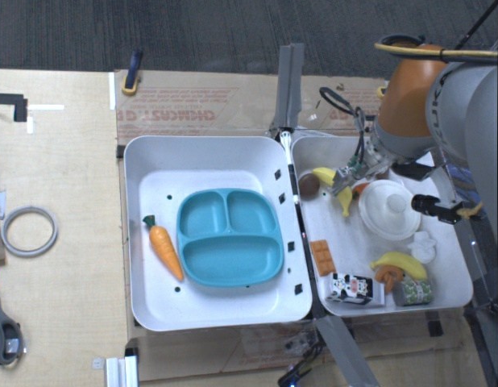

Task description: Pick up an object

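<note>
My gripper (346,177) is low in the back left part of the right bin (450,297). It sits right at a yellow banana (324,174), whose other end pokes out below it. A brown round piece (309,186) lies just left of the banana. A white lidded bowl (389,209) stands just right of the gripper. The grey arm with its orange band (410,95) comes in from the upper right and hides the bin's back right corner.
The right bin's front holds an orange cracker (322,256), a cow-patterned carton (351,289), a second banana (399,264) and a green item (415,292). In the left bin (140,297) lie a teal divided plate (230,237) and a carrot (165,251). A grey ring (27,230) rests on the bench.
</note>
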Available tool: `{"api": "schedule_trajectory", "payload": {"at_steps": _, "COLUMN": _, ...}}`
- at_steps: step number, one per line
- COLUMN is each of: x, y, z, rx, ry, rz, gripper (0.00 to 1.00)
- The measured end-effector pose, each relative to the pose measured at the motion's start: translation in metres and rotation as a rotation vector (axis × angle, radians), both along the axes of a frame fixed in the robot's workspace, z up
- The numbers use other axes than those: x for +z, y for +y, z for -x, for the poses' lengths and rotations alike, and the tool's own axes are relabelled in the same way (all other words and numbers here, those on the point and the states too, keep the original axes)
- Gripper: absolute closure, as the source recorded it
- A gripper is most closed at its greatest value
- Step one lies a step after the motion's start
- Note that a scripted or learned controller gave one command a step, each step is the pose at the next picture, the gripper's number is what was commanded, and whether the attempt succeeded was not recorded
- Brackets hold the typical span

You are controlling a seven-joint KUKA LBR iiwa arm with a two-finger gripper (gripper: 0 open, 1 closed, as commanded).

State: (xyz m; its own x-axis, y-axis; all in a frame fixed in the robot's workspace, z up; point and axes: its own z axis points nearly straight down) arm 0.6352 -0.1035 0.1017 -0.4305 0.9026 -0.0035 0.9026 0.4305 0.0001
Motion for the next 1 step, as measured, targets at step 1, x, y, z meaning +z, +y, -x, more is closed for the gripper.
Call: {"api": "schedule_trajectory", "payload": {"at_steps": 1, "x": 0.1109, "y": 0.0438, "z": -0.0221, "rx": -0.085, "ry": 0.0, "rz": -0.001, "gripper": 1.0}}
